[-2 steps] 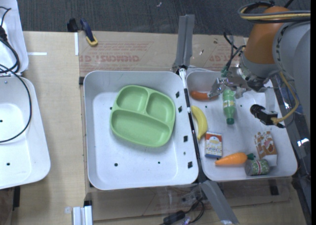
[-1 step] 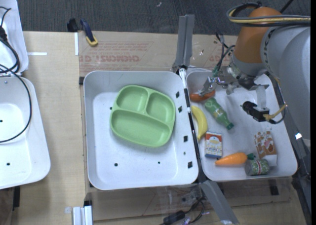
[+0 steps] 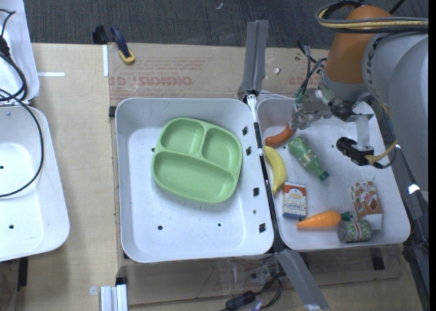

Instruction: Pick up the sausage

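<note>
The reddish-orange curved sausage [image 3: 278,137] lay near the right white bin's [image 3: 392,187] far left corner, just beside the yellow banana [image 3: 275,168] and the green plastic bottle [image 3: 308,159]. The grey two-finger gripper [image 3: 298,123] sat at the sausage's right end, touching or almost so; its grip state could not be told.

Sausage [image 3: 277,137] seemingly just behind banana [image 3: 274,168]

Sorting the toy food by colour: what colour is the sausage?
The sausage is reddish orange, seen in the camera view at the right bin's upper left.
</note>
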